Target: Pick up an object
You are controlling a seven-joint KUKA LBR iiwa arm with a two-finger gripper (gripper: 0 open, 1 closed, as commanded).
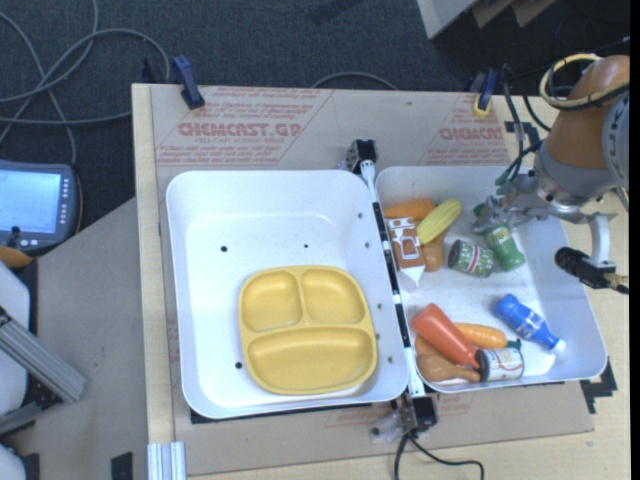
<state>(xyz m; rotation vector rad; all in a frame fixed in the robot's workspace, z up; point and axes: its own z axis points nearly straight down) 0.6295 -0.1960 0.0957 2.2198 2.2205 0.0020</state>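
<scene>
Arm (585,128) reaches in from the right, wrist over the upper right corner of the right bin (590,343). Hand (500,216) sits low just above the green bottle (505,247), touching or nearly so; can't tell from this angle whether it's released, clenched, or grasping anything.

Right bin contents: green bottle under the hand, a small can (470,258) lying just left of it, a corn cob (438,221) tilted at upper left, an orange item (408,209) beside the corn, a red-and-white carton (404,242) against the left wall. Lower half: blue bottle (526,321) lying at right, red bottle (445,335) lying at left, a carrot (480,334) beside it, a dark-capped jar (501,364) on its side near the front wall.

Left bin (200,208) holds a yellow divided plate (306,328), flat, in the lower right part. Both bins sit side by side on the bench (260,128), edges touching.
</scene>
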